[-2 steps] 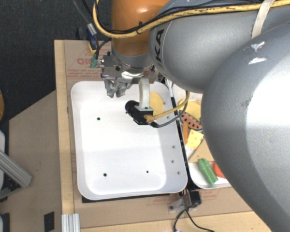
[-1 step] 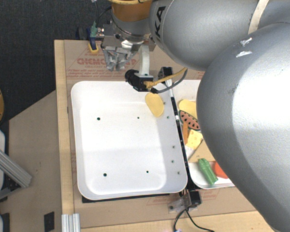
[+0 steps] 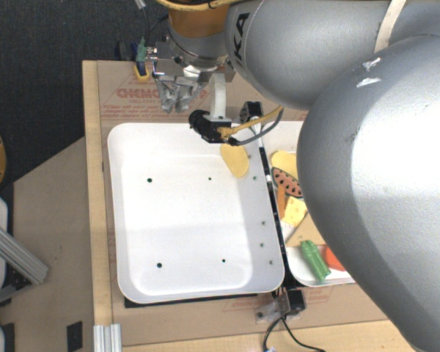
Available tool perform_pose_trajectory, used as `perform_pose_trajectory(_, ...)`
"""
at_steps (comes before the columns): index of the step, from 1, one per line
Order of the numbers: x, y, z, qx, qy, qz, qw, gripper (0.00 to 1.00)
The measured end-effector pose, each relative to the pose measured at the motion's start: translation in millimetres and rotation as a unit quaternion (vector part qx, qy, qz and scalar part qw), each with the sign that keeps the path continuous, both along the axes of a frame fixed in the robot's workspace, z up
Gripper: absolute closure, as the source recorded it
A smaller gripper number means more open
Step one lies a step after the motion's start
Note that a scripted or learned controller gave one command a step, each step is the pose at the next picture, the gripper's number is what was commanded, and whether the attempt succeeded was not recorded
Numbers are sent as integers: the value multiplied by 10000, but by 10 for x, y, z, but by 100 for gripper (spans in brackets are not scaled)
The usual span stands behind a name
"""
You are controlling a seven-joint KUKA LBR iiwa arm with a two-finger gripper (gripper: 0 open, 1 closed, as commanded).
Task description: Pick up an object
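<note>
A pale yellow, rounded object point(image 3: 235, 160) lies in the left bin point(image 3: 183, 270) near its far right corner, close to the wall between the bins. My gripper point(image 3: 179, 97) hangs over the far rim of the left bin, up and to the left of the yellow object and apart from it. I see nothing held under it. In the right bin point(image 3: 301, 273) lie a yellow piece point(image 3: 294, 211), an orange piece with dark spots point(image 3: 287, 182), a green cylinder point(image 3: 314, 260) and an orange item point(image 3: 333, 259), partly hidden by the arm.
A black fitting with a yellow cable point(image 3: 209, 127) hangs just below the wrist at the left bin's far edge. The bulky grey arm point(image 3: 367, 145) covers most of the right bin. Brown bench board point(image 3: 95, 196) frames the bins.
</note>
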State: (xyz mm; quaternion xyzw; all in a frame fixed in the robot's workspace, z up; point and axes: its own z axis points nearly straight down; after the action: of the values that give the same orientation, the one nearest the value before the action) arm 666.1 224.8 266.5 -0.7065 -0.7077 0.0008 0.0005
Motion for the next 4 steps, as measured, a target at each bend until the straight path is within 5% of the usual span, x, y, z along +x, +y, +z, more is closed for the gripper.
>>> perform_pose_trajectory(4,-2,-1,-64,-5,7,0,10000,100)
